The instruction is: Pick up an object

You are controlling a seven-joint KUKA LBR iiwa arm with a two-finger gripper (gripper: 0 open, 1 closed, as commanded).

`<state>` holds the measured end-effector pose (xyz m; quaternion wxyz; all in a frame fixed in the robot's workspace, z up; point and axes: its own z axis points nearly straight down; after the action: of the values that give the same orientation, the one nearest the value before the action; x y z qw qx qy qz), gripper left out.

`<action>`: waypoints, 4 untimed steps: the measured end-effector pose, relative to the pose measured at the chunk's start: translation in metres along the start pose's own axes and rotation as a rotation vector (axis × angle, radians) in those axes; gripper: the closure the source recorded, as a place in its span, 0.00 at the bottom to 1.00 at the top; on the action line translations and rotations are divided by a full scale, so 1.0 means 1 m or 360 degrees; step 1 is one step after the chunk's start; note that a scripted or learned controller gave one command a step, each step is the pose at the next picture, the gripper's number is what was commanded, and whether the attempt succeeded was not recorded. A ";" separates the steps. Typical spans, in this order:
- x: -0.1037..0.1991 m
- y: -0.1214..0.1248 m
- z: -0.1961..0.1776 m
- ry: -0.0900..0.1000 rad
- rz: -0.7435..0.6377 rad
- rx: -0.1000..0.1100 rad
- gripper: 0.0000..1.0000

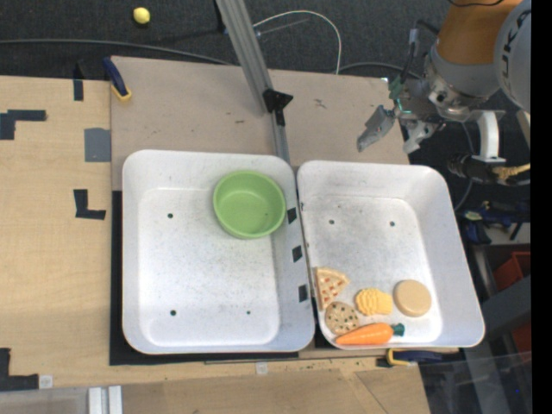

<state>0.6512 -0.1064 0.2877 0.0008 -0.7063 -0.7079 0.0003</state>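
The end effector (379, 133) hovers above the right bin's (431, 184) far edge, its state unclear; the carrot (366, 335) lies crosswise at the near edge, well apart

Wooden bench (52, 257) (black tape marks), dark floor (69, 15) behind.

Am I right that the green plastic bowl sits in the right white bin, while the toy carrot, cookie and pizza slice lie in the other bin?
Not quite: the camera view shows the green plastic bowl in the left white bin; the toy foods lie in the right bin.
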 end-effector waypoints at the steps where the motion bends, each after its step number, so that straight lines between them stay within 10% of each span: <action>1: 0.000 0.000 0.000 -0.0001 -0.0001 0.0000 0.00; 4: -0.003 -0.004 0.166 -0.0001 0.0000 0.0011 0.00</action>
<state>0.6469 -0.1092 0.1220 0.0029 -0.7064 -0.7078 0.0029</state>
